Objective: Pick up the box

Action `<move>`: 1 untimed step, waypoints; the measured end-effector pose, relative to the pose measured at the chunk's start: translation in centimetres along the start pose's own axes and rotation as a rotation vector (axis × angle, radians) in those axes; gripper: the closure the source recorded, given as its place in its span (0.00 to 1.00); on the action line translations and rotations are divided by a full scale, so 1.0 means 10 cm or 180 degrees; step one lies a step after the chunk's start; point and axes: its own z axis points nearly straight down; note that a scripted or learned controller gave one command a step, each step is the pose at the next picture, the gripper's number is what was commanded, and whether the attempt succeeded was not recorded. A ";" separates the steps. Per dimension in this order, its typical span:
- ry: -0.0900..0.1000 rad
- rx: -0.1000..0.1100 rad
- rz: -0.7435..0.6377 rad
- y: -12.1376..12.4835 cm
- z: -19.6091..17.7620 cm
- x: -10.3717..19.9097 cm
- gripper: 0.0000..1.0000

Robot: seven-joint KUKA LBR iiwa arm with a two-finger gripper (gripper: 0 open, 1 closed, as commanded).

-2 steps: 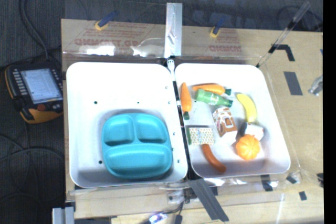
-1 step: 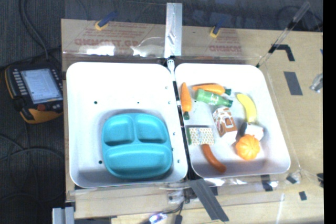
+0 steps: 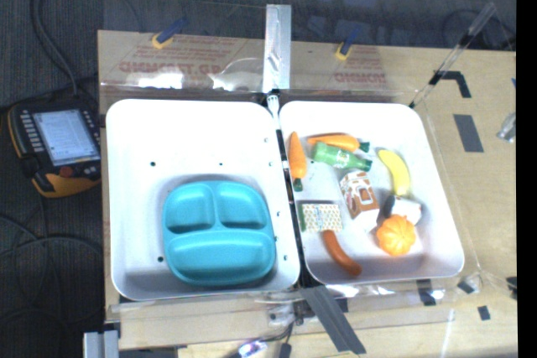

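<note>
— Where is the box (image 3: 359, 193) sitting?
— It's lying in the right bin (image 3: 430, 148) (about mid-bin), sitting just below the green bottle (image 3: 340, 153), left of the banana (image 3: 397, 170), above the orange (image 3: 396, 236).

You'll find the box (image 3: 359, 193) hemmed in: green bottle (image 3: 339, 153) behind, banana (image 3: 396, 171) and orange (image 3: 396, 236) to its right, patterned packet (image 3: 320, 217) and sausage (image 3: 340, 253) left-front. Approach from above is open.

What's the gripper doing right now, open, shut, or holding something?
Gripper: cannot be told.
The small white and brown cardboard box lies in the right white bin, nothing gripping it.
</note>
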 end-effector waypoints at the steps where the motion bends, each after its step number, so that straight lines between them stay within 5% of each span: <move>1: -0.0004 -0.0001 -0.0014 0.03 -0.08 -0.03 1.00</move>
